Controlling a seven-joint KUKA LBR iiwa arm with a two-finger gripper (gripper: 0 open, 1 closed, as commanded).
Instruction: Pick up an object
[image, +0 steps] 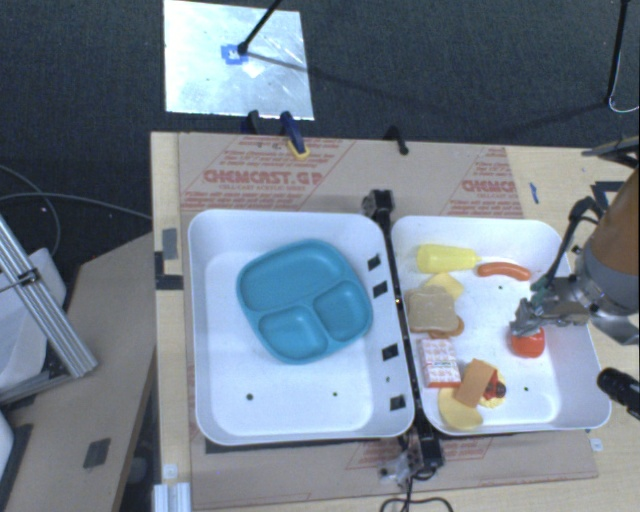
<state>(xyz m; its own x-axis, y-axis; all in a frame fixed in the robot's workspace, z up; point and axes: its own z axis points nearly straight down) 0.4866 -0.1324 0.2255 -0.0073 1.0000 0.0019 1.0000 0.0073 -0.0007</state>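
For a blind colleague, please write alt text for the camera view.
The arm's pincer hangs right above a red tomato in the right bin, among toy foods. The left bin holds a blue divided plate.

A small red tomato lies at the right side of the right bin, in the frame's right middle. It is round and glossy. The gripper sits directly over its top.
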